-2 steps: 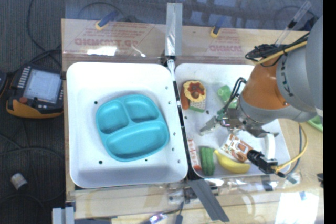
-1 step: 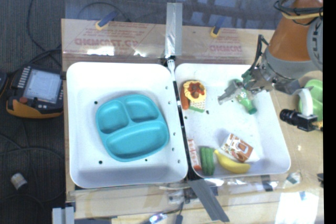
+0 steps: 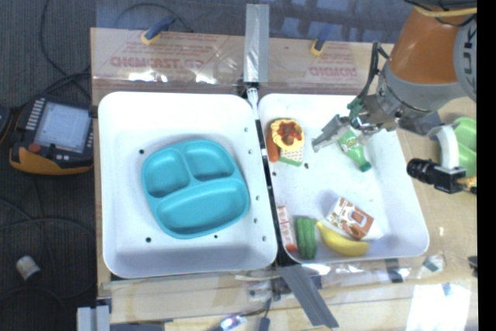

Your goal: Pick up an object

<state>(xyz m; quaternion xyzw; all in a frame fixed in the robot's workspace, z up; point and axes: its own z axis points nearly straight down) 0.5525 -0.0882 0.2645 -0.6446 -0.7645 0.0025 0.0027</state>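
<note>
My gripper (image 3: 341,140) hangs over the back part of the right bin (image 3: 403,190), open, with one grey finger (image 3: 324,136) splayed out to the left. A green packet (image 3: 358,154) lies right beneath it, by the other finger; whether they touch I cannot tell. A yellow and red snack packet (image 3: 285,139) lies to the gripper's left, near the divider. At the bin's front are a white and orange carton (image 3: 353,218), a banana (image 3: 341,241) and a green vegetable (image 3: 306,236).
The left bin (image 3: 124,120) holds a blue divided plate (image 3: 195,187). A handheld control pendant (image 3: 53,136) lies on the floor at the left. A strip of brown cardboard (image 3: 178,58) runs behind both bins.
</note>
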